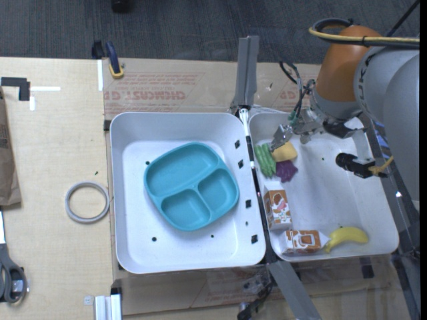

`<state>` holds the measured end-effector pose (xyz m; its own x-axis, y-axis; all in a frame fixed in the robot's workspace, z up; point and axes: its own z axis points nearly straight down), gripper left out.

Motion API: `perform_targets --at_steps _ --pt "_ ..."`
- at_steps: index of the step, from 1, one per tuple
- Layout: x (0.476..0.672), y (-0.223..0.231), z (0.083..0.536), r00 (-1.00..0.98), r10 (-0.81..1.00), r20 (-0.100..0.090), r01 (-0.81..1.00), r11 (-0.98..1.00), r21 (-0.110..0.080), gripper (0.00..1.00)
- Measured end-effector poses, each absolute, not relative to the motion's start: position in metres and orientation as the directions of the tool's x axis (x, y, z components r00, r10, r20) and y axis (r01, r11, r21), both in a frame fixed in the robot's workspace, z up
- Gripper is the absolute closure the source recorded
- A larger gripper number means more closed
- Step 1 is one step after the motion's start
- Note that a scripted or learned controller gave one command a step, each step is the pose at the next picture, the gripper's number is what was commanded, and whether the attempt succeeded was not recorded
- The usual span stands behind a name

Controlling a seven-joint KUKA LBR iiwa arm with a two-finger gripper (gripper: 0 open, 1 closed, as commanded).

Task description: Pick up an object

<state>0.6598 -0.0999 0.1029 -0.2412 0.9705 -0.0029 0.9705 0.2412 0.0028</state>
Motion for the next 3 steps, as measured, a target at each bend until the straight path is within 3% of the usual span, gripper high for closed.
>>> perform_targets --at_steps 1,2,3 --pt "0.659 -0.063 0.192 -0.439 0.899 -0.002 0.899 0.439 0.001 0.00" --pt "0.615 -0.055 0.192 -0.535 0.845 0.000 0.845 0.535 -0.001 0.00" --pt "0.659 -0.059 0.192 -0.780 0.626 -0.003 0.626 0.780 0.001 0.00"
